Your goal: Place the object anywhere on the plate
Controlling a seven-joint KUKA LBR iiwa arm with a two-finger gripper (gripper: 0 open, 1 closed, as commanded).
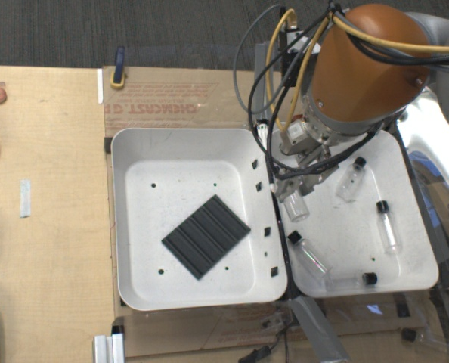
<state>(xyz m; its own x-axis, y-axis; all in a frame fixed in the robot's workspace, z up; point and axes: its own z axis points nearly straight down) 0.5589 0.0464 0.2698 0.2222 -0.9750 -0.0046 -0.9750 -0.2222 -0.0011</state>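
Hanging over the right bin (421,267), the gripper (294,195) sits low near that bin's left wall, just by a clear little bottle (296,207). I cannot tell if it grips anything. The dark ridged plate (206,236) lies in the left bin (134,203). More clear bottles (387,224) lie in the right bin.

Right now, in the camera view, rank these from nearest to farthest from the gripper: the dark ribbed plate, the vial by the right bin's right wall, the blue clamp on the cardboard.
1. The vial, right of the gripper, in the right bin.
2. The dark ribbed plate, left, in the left bin; nearly as close.
3. The blue clamp, far upper left, plainly farthest.
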